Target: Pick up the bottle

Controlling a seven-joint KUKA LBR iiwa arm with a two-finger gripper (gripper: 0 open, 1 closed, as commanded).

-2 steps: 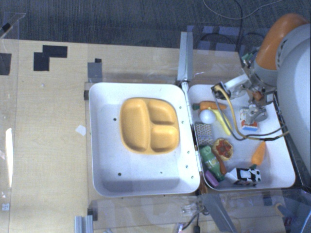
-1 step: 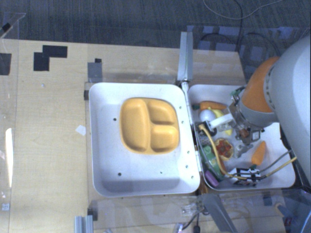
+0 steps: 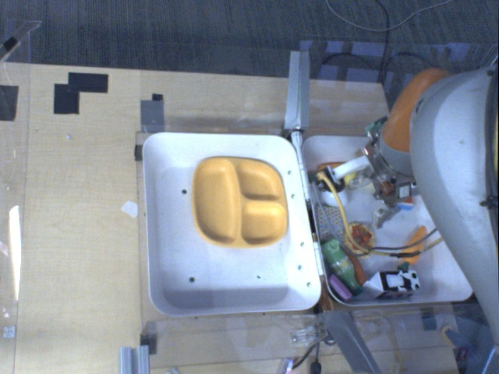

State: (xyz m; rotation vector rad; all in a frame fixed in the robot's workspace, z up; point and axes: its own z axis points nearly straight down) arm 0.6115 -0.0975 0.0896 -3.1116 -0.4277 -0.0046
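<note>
Arm (image 3: 460,178) enters from 3 o'clock and stands over the right bin (image 3: 443,277). Gripper (image 3: 383,201) hangs near the bin's centre, a shade toward 12 o'clock, low over the clutter. Released or clenched: cannot tell, since wrist hardware and cables mask it from this angle. Nothing is seen in its grasp.

Bottle (image 3: 335,254): taken to be the green item at 8 o'clock in the right bin, close to the wall next to the left bin (image 3: 171,209). The identification is tentative because it is small and partly crowded. It seems to lie on its side. It is apart from the gripper, toward 8 o'clock from it.

Neighbours in the right bin:
- purple item (image 3: 340,288) at 7 o'clock, just beside the bottle
- round item (image 3: 360,236) between bottle and gripper
- black-and-white box (image 3: 399,281) at 6 o'clock
- orange item (image 3: 421,236) at 4 o'clock

The left bin holds a yellow tray (image 3: 238,201) at its centre, with nothing in its compartments.

Progress (judgement): early. The arm is in the correct bin, but the bottle rests on the bin floor, ungrasped. Nothing of the pick itself is done.

Left to do:
- shift toward 8 o'clock
- line up over the bottle
- descend and grip
- lift clear

Risk: the bottle is tight against the wall and the purple item, so there is little room to get around it.
</note>
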